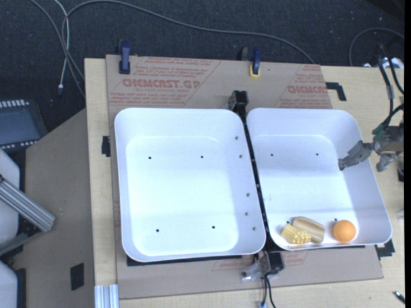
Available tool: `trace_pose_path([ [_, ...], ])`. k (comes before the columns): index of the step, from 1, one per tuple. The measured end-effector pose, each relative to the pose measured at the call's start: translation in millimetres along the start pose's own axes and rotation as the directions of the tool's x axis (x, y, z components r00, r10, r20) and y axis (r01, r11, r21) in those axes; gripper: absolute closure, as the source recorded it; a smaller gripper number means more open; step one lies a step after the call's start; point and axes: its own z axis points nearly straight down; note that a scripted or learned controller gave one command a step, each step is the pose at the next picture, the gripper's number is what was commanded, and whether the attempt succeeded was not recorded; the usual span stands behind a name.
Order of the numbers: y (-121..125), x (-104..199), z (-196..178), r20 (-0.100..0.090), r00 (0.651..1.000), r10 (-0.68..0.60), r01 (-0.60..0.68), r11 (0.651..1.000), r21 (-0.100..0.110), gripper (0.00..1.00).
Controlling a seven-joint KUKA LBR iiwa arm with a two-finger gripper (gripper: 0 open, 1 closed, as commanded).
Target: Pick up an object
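Gripper (365, 154) at right bin's (359, 191) far rim, jaw state unclear, well apart from corn (295, 235), roll (309, 225), orange (344, 230) clustered near edge—likely pre-approach.

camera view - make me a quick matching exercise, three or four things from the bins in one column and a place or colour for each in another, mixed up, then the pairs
Things:
1. orange ball
2. corn cob
3. bread roll
4. gripper

Places or colours:
A. yellow, at the right bin's near edge
B. over the right bin's right rim
C. tan, touching the corn on its far side
D. near right corner of the right bin, apart from the other two

Pairs: 1-D, 2-A, 3-C, 4-B
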Motion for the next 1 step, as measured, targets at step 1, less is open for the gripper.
trace_pose_path([
  [1,1.1,0.2,-2.4,0.001,1.000,-0.001,0.001,1.000,-0.005,0.00],
])
